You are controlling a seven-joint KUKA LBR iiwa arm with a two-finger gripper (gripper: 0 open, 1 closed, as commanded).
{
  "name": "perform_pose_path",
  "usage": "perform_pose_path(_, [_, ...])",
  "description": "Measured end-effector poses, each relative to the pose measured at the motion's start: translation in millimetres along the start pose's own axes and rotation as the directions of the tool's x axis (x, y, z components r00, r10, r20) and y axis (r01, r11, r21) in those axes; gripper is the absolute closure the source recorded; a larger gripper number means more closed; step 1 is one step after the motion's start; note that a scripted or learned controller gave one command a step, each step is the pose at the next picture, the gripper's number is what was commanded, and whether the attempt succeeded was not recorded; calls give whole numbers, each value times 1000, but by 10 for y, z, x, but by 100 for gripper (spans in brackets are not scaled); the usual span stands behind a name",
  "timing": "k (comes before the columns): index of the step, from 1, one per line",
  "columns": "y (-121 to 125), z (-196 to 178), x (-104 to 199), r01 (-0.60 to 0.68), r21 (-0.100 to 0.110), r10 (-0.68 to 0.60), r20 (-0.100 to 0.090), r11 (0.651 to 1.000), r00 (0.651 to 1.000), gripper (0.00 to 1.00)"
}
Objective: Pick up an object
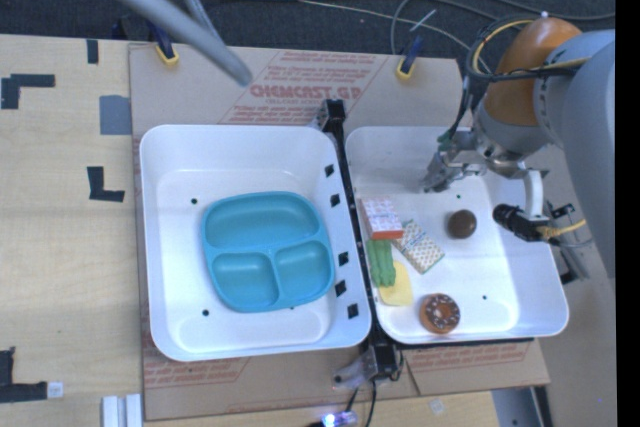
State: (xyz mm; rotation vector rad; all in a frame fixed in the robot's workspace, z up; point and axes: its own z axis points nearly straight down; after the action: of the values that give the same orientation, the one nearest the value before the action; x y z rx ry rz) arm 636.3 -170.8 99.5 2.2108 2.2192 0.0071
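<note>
Gripper (440, 177) sits low over the back of the right bin (530, 315), roughly 12 o'clock of that bin's floor. I can't tell its state from this angle, and nothing is visibly held.

Nearest candidate is the small brown ball (461, 224), just beside the gripper at about 5 o'clock from it. It's round, so no long axis to align to (easiest approach of the lot).

Other items, further out toward 7 o'clock:
- 1 red-and-white packet (380, 215)
- 1 checkered packet (420, 249), long axis running 10-to-4
- 1 green vegetable toy (384, 260), long axis 12-to-6, touching 1 yellow piece (397, 290)
- 1 chocolate doughnut (439, 313), at 6 o'clock, well apart

That makes six objects in the right bin. Left bin (160, 175) holds 1 blue divided plate (268, 250) with three compartments.

My call: a short shift toward 5 o'clock, then descend on the ball.
</note>
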Motion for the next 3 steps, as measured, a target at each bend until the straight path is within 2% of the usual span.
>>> perform_pose_path(1, [44,-620,54,-1,6,1,-2,1000,1000,100])
perform_pose_path(3, [14,-1500,68,-2,6,2,-2,1000,1000,100])
